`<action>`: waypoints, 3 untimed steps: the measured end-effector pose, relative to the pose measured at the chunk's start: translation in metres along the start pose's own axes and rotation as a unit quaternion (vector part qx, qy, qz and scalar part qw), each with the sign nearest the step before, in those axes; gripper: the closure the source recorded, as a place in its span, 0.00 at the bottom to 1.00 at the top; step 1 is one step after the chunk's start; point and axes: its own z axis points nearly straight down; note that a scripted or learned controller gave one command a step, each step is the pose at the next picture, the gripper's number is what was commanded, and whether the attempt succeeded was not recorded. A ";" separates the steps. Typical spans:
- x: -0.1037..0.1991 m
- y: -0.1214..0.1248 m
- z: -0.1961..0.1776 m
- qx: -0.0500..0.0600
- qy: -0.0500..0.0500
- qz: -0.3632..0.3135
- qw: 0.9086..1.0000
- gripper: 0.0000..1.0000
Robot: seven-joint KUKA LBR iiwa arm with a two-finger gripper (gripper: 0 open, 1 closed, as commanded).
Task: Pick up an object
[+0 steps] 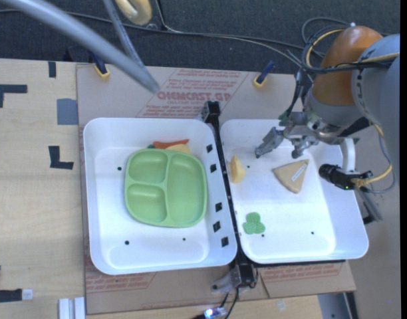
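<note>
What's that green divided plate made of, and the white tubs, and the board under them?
The green divided plate looks like moulded plastic: one even colour, soft sheen, rounded compartments. The white tubs look like smooth, slightly glossy plastic with rounded rims. The board beneath seems to be cardboard: matte brown with red printed lettering.

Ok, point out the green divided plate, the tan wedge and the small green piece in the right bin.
green divided plate (pixel 166 187): camera view, on the ridge where its compartments meet.
tan wedge (pixel 291 176): camera view, middle of its top face.
small green piece (pixel 253 224): camera view, its centre.
</note>
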 end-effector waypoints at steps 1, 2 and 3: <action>0.000 0.003 -0.008 -0.007 -0.001 -0.002 1.000 0.00; -0.009 0.005 0.043 -0.005 -0.002 -0.001 1.000 0.00; -0.011 0.009 0.089 -0.014 -0.005 -0.002 1.000 0.00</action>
